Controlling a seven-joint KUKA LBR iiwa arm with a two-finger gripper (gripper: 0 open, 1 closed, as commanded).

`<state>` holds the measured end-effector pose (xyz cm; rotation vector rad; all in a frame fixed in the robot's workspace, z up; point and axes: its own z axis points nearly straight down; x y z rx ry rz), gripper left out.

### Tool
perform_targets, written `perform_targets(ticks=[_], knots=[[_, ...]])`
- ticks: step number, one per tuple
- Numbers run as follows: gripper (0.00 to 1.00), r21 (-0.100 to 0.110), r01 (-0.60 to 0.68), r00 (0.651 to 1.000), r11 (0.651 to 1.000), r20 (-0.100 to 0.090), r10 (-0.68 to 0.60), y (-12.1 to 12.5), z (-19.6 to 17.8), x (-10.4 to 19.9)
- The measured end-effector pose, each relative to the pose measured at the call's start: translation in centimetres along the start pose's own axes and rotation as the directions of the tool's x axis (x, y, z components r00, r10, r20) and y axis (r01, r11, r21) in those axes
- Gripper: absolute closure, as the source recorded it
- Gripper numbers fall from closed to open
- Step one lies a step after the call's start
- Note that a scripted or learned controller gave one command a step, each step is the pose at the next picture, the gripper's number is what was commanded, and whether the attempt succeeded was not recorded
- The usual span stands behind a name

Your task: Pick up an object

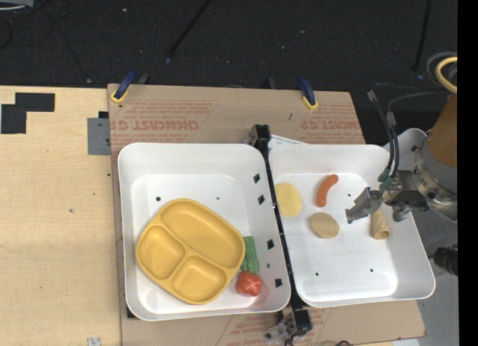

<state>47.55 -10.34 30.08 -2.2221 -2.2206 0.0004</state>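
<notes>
**End effector hovering in the right bin**

Your yellow tray [190, 249], green piece [250, 253] and tomato [249, 284] are lying in the left bin [142, 165]. In the right bin [411, 277], yellow slice [288, 199], sausage [326, 189], potato [324, 225]. End effector [371, 206] is spreading its fingers, gripping nothing, beside the cone [380, 225].

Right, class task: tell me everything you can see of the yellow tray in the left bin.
The yellow tray is a rounded, plastic-looking plate split by raised ridges into three compartments, one large and two smaller. It lies flat on the floor of the left bin, turned at a slant, with nothing in its compartments. A green piece sits against its right edge, and a red tomato-like piece lies just beside its lower right corner.
</notes>
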Motion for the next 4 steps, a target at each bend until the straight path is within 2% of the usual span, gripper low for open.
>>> perform_targets(ticks=[3, 4], knots=[[0.0, 0.0, 0.0, 1.0, 1.0, 0.0, 0.0, 0.0, 0.0, 0.0], [0.0, 0.0, 0.0, 1.0, 1.0, 0.0, 0.0, 0.0, -0.8, -1.8]])
